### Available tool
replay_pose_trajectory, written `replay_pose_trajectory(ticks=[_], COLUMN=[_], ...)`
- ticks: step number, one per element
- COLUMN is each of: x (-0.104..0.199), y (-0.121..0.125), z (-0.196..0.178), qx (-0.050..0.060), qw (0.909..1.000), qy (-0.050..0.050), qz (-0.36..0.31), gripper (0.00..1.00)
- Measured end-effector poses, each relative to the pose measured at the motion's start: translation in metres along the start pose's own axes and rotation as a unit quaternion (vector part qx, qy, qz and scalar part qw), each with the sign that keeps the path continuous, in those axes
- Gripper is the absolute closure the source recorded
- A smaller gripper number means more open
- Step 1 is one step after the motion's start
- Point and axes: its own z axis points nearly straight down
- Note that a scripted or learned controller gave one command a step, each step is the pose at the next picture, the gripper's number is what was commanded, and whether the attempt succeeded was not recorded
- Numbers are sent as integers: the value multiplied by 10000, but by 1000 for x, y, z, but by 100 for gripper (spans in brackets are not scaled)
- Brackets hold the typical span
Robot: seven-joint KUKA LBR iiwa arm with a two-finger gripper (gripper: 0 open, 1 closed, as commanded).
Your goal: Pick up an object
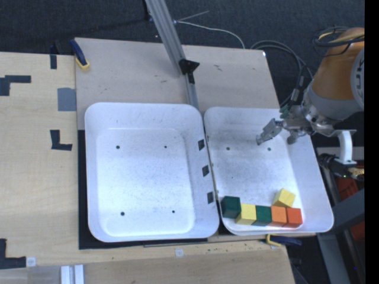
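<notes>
gripper (277, 132): i see it spread apart, holding nothing, above the right bin (237, 158).
blocks: green block (230, 206), yellow block (285, 197) and others sit along the near wall.

Arm link: rounded orange band (339, 64) over a grey, smooth-shelled segment (359, 76)
Wrist: pale grey metal flange (317, 120) under the orange band
Gripper: small two-finger grey metal gripper (278, 134) with a green spot near its base
Cables: thin black cables (301, 84) running along the wrist
</notes>
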Motion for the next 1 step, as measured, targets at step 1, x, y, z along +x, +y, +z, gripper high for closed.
replay_pose_trajectory(ticks=[1], x=[-43], y=[-66], z=[76], qx=[56], qw=[10000], qy=[4], qz=[39], gripper=[0])
